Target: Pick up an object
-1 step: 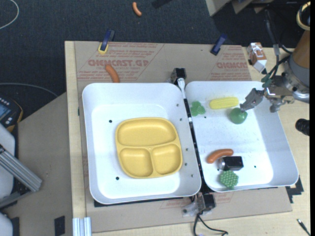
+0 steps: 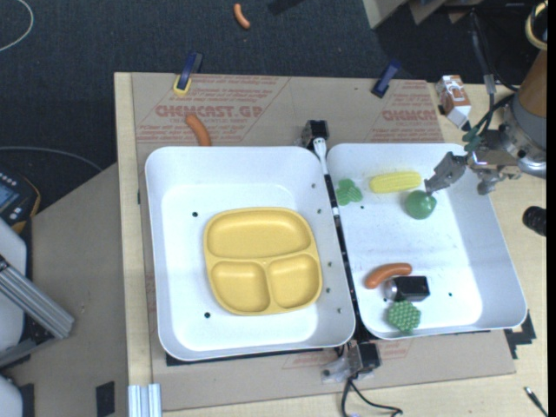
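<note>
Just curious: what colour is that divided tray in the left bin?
Yellow: the divided tray is plain pale yellow all over, seen clearly in the camera view.

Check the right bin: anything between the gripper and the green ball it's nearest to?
Nothing visible stands between them. The gripper sits just up and right of the green ball, with bare floor of the right bin around it. The corn cob lies close on the ball's upper left, off the approach side, though fingers could brush it.
</note>
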Tool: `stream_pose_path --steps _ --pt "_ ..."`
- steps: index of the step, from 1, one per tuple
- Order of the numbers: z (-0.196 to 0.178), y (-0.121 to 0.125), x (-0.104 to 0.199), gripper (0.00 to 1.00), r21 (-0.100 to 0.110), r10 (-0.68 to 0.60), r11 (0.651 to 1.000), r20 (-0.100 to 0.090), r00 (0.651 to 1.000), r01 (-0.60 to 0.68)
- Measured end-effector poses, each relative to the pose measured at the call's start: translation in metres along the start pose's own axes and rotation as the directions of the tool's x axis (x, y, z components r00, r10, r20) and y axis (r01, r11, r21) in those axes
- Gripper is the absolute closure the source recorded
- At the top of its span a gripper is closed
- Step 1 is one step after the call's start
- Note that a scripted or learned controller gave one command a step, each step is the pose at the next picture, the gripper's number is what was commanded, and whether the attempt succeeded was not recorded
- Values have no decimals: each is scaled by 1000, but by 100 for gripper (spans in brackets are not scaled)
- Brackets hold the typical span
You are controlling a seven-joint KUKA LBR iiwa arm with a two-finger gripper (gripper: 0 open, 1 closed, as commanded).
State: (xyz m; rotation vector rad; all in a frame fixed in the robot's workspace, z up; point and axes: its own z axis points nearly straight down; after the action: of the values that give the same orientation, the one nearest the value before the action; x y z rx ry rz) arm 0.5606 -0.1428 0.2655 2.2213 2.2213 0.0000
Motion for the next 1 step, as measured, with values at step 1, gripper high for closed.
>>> stream_pose_path --steps 1 --pt "48 -5 8 0 6 0 1000 -2 1000 0"
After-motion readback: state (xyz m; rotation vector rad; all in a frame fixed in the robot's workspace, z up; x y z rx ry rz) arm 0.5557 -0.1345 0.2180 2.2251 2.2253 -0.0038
